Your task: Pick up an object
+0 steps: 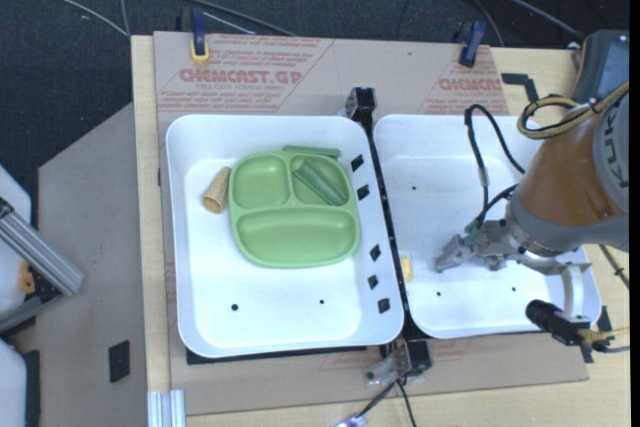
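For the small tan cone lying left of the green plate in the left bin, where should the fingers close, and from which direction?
Probably from straight above, closing across the middle of the tan cone. It lies flat on the left bin floor, wide end toward the near side, narrow end away. Its left flank is open; its right flank sits close to the green divided plate, so that finger has little room. The gripper is over the right bin.

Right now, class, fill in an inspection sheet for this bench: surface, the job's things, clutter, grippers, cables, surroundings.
Surface: two white bins side by side, left bin and right bin, on a cardboard-covered bench.
Job's things: green divided plate, green piece in one compartment, tan cone beside the plate, all in the left bin.
Clutter: small yellow piece at the divider.
Grippers: gripper low over the right bin.
Cables: black cable across the right bin; more on the floor.
Surroundings: dark carpet, blue clamps.
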### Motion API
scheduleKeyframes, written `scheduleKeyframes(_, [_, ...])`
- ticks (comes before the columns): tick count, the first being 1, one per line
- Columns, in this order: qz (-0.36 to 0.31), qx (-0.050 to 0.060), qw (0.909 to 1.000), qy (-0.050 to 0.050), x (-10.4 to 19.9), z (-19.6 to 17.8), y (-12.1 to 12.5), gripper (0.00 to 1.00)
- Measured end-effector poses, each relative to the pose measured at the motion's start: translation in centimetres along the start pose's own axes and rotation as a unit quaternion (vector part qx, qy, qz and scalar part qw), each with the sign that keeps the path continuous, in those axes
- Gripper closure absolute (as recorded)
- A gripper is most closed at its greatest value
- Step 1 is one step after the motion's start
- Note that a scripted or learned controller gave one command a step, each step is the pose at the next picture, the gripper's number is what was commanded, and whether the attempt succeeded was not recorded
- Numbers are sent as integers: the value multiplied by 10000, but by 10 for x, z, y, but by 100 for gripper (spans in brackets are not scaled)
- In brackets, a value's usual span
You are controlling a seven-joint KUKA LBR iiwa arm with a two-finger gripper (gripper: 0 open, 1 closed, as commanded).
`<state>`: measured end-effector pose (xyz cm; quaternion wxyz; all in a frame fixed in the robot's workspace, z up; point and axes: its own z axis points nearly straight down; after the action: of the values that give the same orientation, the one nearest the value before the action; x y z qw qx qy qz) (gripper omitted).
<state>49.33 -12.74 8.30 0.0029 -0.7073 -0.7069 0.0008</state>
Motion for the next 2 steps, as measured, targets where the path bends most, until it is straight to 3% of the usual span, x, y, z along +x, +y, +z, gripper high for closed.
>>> scheduleKeyframes(1, [5, -20, 10000, -2, 0, -12, 1, 100])
scheduleKeyframes(2, [-7, -49, 10000, -18, 6, -68, -7, 100])
